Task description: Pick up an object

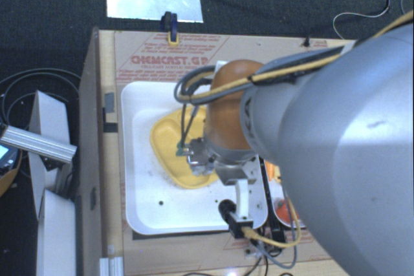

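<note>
Arm (pixel 323 132) takes up most of what you can see from up here, a big grey body sweeping in from the right with the orange band (pixel 226 106) sitting just above the wrist. The gripper (pixel 197 161) hangs low over the left white bin (pixel 139 139), and honestly I can't tell if it's open or shut, because the wrist housing and the cabling cover it from this angle.

Right under and around the gripper is the one object I can make out clearly: a flat yellow thing (pixel 169 139), kind of a floppy lid or mat shape, lying on the bin floor. Most of what shows spreads out to the left of the gripper, with a bit poking out below it. Whether the gripper touches it, no idea, the contact spot is hidden.

Stuff in the way: a loop of dark cables (pixel 191 84) curls just above the gripper, and a yellow-sheathed cable (pixel 310 61) runs along the arm toward the upper right. A white bracket with a black knob (pixel 228 209) sits just below-right of the gripper. Further right, past the bracket, a sliver of the second bin shows something orange-red (pixel 284 209), mostly blocked by the arm.

Well off to the left of the gripper, beyond the cardboard-coloured bench edge (pixel 168 55), there's an aluminium bar (pixel 39 144) and some black cable loops.
</note>
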Controlling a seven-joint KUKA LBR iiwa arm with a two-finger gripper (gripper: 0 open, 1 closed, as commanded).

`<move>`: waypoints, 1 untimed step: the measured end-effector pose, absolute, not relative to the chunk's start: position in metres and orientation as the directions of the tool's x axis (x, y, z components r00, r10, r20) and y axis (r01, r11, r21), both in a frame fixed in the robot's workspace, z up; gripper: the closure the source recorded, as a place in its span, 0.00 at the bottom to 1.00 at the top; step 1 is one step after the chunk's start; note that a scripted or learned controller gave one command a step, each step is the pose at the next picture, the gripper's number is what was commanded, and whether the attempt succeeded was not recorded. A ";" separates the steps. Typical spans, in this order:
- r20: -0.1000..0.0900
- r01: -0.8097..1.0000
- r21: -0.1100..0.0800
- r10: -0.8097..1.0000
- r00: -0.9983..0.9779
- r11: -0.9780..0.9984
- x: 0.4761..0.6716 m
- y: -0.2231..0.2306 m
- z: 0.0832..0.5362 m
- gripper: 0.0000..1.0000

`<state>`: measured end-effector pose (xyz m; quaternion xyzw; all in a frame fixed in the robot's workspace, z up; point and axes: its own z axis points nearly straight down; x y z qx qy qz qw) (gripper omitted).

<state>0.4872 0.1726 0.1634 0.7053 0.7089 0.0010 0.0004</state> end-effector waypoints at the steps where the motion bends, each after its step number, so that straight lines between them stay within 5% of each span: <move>1: 0.001 1.000 0.003 1.000 -0.003 0.003 0.487 0.133 0.243 1.00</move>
